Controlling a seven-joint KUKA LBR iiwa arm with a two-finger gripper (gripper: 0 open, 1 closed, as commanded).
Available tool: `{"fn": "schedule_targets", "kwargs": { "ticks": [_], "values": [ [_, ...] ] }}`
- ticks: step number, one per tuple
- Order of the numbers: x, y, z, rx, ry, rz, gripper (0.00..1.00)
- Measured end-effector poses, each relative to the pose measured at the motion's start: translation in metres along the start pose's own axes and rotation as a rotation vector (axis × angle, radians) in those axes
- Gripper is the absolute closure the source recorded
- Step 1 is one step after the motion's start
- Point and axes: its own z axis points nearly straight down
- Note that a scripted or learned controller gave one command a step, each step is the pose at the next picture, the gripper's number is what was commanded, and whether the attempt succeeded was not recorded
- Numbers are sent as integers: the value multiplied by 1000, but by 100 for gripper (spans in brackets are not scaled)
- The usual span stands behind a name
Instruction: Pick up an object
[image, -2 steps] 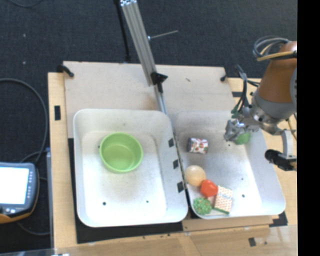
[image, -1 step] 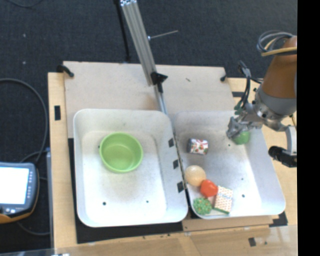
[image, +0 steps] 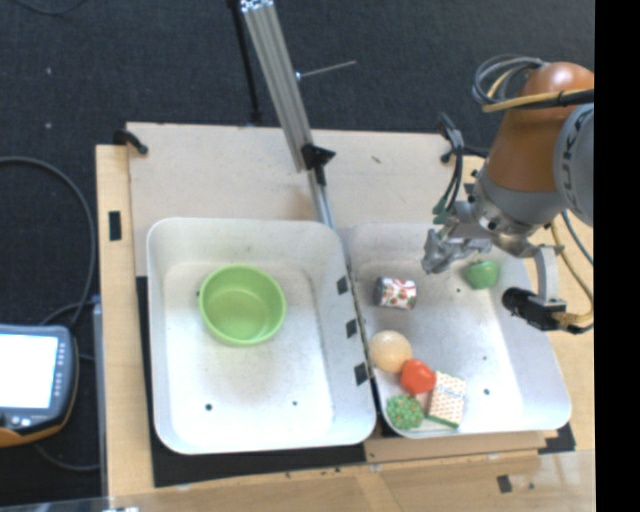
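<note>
My gripper (image: 437, 260) hangs over the back of the right bin (image: 520, 385), reaching in from the right. A small green ball-like object (image: 482, 273) lies just to its right, partly behind the wrist. A small patterned can (image: 397, 292) lies on its side a little left and in front of the gripper. Near the bin's front-left corner sit a pale yellow ball (image: 390, 350), a red tomato-like object (image: 418, 376), a green leafy item (image: 405, 410) and an orange-patterned packet (image: 447, 398). Nothing shows between the fingers.
The left bin (image: 170, 400) holds a lime green bowl (image: 242, 304). A metal pole (image: 290, 110) slants up from between the bins at the back. A tablet (image: 30, 380) lies off the bench at left. Cables hang beside the arm at right.
</note>
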Motion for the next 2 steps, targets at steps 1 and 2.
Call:
{"fn": "schedule_targets", "kwargs": {
  "ticks": [1,2],
  "values": [
    [54,-8,9,2,0,0,100],
    [112,-7,11,2,1,-1,100]
  ]
}}
